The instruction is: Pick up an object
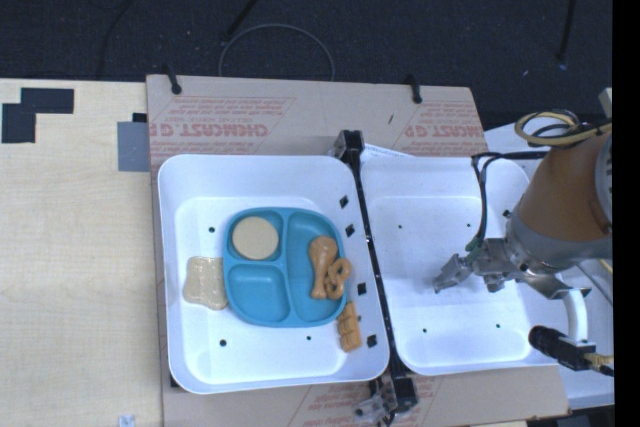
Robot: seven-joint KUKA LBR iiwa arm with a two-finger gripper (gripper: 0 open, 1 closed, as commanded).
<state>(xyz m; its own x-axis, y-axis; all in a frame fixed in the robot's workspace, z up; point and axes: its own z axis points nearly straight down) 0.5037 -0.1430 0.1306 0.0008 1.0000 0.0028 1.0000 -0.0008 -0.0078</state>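
grey jaws (452,272) hang spread over the right bin (440,355), pinching nothing, apart from the blue tray (262,295).

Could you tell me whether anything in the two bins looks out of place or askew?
Two food pieces lie off the blue tray in the left bin: a pale toast-like piece against its left edge and a small brown piece by its lower right corner. The gripper is over the right bin.

The arm (565,205) comes in from the right, its orange band above the wrist, bent low so the gripper (452,277) points leftward, fingers spread apart, nothing between them
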